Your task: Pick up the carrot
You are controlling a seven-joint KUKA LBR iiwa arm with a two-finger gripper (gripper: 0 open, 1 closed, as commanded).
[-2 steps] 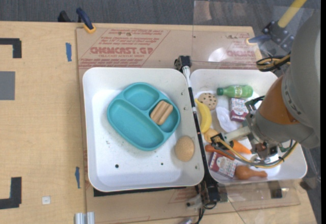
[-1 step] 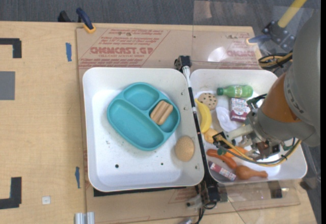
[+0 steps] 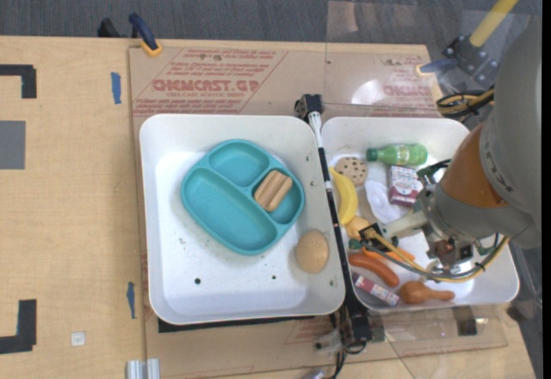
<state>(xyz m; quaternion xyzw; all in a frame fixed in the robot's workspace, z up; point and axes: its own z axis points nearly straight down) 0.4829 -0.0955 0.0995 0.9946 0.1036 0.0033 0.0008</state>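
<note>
The carrot (image 3: pixel 393 251) is a thin orange stick lying at a slant in the front part of the right bin (image 3: pixel 504 282). It lies just above a red sausage (image 3: pixel 374 268). My gripper (image 3: pixel 436 246) hangs low over the right bin, just right of the carrot's right end. The grey wrist and the orange band cover the gripper from above. Nothing shows between its fingers.
Around the carrot in the right bin are a banana (image 3: pixel 345 198), a cookie (image 3: pixel 350 168), a green bottle (image 3: pixel 397 153), a red packet (image 3: pixel 402 184), a brown drumstick (image 3: pixel 422 291) and a small red tube (image 3: pixel 374 288). The left bin (image 3: pixel 164 222) holds a teal divided plate (image 3: pixel 225 207) with a bun (image 3: pixel 274 189), and a tan roll (image 3: pixel 312 251).
</note>
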